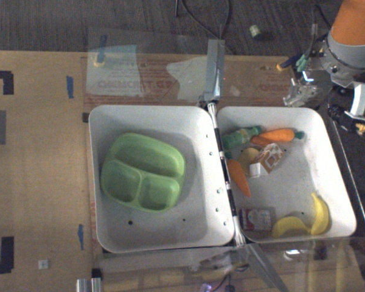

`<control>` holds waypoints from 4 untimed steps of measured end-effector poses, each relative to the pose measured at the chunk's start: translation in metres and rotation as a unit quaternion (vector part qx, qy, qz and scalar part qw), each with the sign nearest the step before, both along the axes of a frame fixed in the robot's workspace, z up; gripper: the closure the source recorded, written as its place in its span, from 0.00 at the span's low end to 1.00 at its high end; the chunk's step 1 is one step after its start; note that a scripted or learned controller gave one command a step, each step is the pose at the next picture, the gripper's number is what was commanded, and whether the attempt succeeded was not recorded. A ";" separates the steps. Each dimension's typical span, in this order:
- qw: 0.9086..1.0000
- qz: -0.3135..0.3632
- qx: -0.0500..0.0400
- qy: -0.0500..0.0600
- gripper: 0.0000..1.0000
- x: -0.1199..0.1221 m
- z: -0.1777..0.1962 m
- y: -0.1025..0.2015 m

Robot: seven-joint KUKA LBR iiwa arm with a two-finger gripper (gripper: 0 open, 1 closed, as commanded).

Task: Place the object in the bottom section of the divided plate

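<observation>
A green divided plate [143, 171] lies in the left white bin [109, 230], with one large section at the back and two smaller ones toward the front. The right bin [337, 181] holds a green bottle [240, 137], two carrots [278, 136] [238, 176], a small carton [269, 159], a yellow banana [307, 220] and a red packet [257, 218]. My gripper [299, 92] hangs above the bench just behind the right bin's far right corner, apart from all the objects. Nothing is seen in it.
A metal divider [214, 72] runs back from between the two bins. The arm's orange band [353, 11] and grey wrist fill the top right corner. Cables [201, 11] lie on the dark floor behind the bench. Blue tape marks [70, 86] dot the cardboard at left.
</observation>
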State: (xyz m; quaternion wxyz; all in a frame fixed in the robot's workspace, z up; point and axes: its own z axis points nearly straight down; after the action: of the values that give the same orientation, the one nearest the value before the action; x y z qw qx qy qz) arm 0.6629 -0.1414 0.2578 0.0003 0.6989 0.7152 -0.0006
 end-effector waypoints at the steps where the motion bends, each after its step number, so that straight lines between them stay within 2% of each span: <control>1: 0.999 -0.039 0.000 0.000 1.00 0.004 0.043 0.057; 2: 0.994 -0.108 0.001 0.003 1.00 -0.118 -0.100 0.050; 3: 0.991 0.136 0.002 -0.004 1.00 -0.181 -0.169 0.039; 4: 0.989 0.147 0.000 0.001 1.00 -0.167 0.122 0.088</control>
State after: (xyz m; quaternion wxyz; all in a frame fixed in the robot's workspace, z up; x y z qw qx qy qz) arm 0.4962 -0.0537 0.3797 -0.0007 0.5861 0.8103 -0.0009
